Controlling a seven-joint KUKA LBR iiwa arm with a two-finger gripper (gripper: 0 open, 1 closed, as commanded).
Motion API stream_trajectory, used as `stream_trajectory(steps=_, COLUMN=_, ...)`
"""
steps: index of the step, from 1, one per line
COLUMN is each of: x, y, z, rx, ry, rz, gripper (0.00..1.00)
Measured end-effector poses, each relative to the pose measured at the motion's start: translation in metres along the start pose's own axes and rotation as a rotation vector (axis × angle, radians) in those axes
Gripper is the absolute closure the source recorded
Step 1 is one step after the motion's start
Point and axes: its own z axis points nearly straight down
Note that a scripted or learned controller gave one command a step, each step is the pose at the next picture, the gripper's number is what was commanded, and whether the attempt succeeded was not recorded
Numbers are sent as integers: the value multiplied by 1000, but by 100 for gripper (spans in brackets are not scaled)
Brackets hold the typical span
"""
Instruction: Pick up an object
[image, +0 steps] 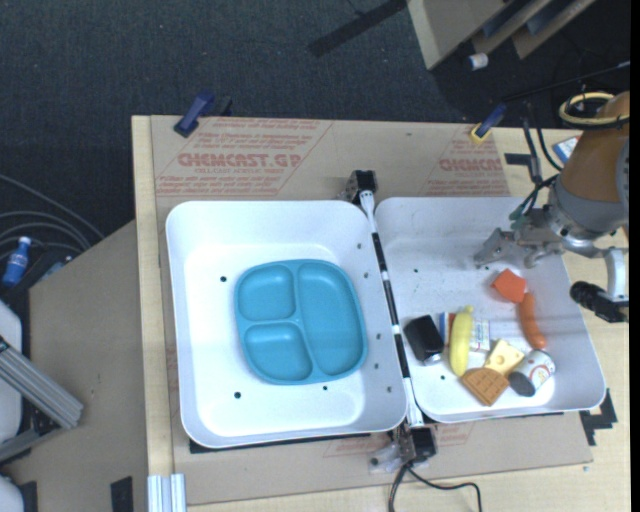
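My gripper (516, 249) hovers over the back of the right bin (430, 230), its grey fingers spread open with nothing between them. Just below it in the view lies a small orange block (509, 286), and beside that an orange carrot-like stick (528, 318). Toward the bin's front sit a black object (424, 337), a yellow banana (460, 342), a small striped packet (482, 333), a yellow cheese wedge (505, 355), a brown waffle-like cracker (486, 384) and a small white can (537, 371) lying on its side.
The left bin (200, 250) holds a blue divided plate (300, 320). A black divider rail (385, 290) runs between the two bins. The arm's orange band (600, 165) stands at the right edge, above the right bin's far corner.
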Motion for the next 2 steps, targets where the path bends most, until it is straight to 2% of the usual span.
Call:
stream_trajectory(steps=1, x=38, y=41, z=10, rx=1, ry=-7, rz=6, gripper=0)
stream_trajectory(steps=2, x=26, y=-19, z=11, rx=3, ry=-7, rz=8, gripper=0)
